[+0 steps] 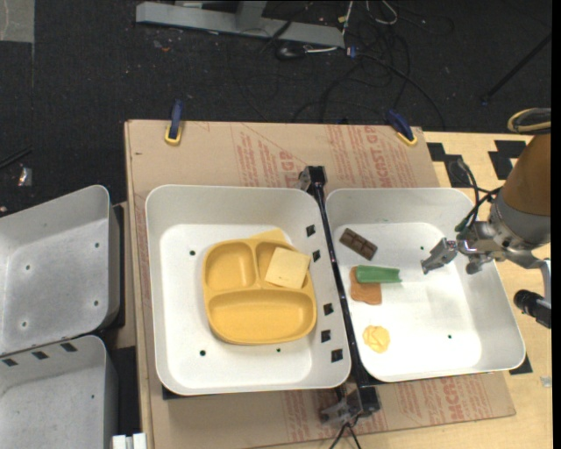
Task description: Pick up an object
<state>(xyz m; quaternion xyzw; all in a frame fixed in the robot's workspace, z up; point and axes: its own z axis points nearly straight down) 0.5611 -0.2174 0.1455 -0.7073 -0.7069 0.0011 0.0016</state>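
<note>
Grey arm (523, 230) with broad orange band (533, 180), black cable looping alongside, ending in small grey metal gripper (436, 259).

Table top (263, 153): brown cardboard sheet with faded red print, lying under both bins.
Clamps: one blue-and-yellow clamp (174, 122) at the far left edge of the cardboard, another (401, 127) at the far right edge.
Floor (79, 79): dark speckled carpet beyond the table.
Cables (386, 53): black, trailing loose across the floor at the far side.
Grey bar (237, 24): flat metal piece on the floor, top centre.
Spare white trays (53, 263): perforated, stacked at the left, apart from the table.
</note>
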